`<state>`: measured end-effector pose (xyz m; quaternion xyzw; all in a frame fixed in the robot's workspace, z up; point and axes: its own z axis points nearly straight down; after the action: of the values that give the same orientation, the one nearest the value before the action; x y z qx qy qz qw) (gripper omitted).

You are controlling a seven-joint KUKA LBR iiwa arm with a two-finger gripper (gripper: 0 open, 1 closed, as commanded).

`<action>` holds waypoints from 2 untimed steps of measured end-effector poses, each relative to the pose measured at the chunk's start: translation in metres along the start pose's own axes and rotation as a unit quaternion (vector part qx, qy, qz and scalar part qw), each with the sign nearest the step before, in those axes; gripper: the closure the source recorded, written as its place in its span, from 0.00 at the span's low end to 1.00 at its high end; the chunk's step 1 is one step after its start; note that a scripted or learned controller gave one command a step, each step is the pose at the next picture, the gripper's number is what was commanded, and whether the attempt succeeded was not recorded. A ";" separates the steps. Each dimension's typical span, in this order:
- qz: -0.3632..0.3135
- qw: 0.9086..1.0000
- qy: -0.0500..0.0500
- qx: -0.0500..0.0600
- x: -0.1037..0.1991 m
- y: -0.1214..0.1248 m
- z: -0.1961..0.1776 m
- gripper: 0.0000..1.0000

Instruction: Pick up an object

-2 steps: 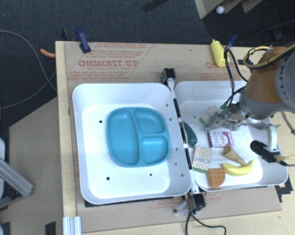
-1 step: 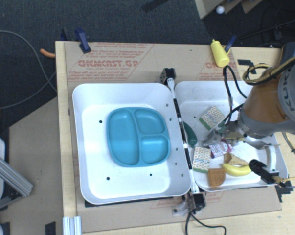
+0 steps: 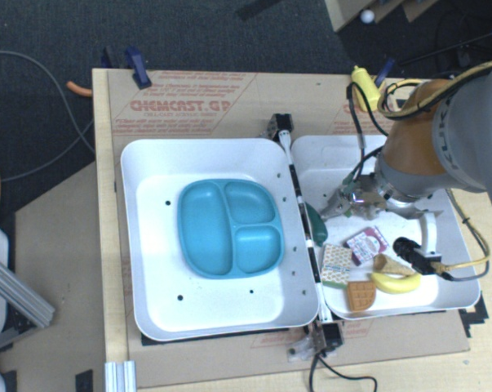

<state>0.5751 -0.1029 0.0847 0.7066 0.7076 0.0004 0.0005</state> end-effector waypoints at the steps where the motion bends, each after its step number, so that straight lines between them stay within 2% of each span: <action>1: 0.000 1.000 -0.001 0.000 -0.016 0.021 0.000 0.00; 2: 0.000 1.000 -0.001 -0.001 -0.016 0.021 -0.010 1.00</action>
<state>0.5965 -0.1189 0.0947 0.7066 0.7076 0.0005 0.0016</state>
